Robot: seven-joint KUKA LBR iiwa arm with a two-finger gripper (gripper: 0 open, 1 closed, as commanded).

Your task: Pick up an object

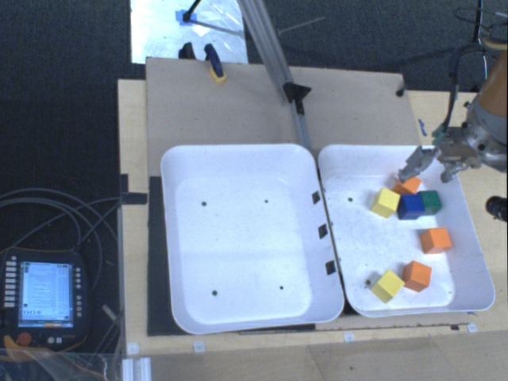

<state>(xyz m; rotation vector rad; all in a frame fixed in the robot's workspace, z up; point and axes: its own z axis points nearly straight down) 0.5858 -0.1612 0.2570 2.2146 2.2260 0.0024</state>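
The right bin (349,173) holds several small blocks. A cluster near its back right has a yellow block (386,202), a blue block (410,206), a green block (431,201) and an orange block (409,186). Another orange block (435,240) lies further forward. At the front sit a yellow block (388,285) and an orange block (417,275). My gripper (432,166) hangs open just above and behind the cluster, its fingers (414,165) spread apart with nothing between them.
The left bin (178,173) sits beside the right one. A slanted grey pole (270,42) crosses the bench's back. A yellow-handled tool (214,63) lies at the back left. A teach pendant (44,296) and cables lie on the floor at left.
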